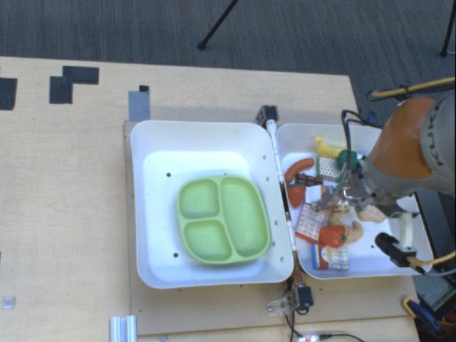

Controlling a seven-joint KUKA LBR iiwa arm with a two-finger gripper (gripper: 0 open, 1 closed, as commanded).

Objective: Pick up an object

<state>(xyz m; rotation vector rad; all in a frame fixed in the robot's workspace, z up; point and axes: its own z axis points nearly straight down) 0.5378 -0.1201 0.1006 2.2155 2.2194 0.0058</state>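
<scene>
From above, the pincer (333, 199) hangs low over the toy pile in the right bin (356, 263), at the picture's right, likely to grab one; I cannot tell its state. The green tray (222, 219) fills the left bin (153, 191)

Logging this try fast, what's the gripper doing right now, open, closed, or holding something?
Gripper: low in the right bin over the clutter of small objects; open or closed cannot be told, and no held object can be made out.
</scene>
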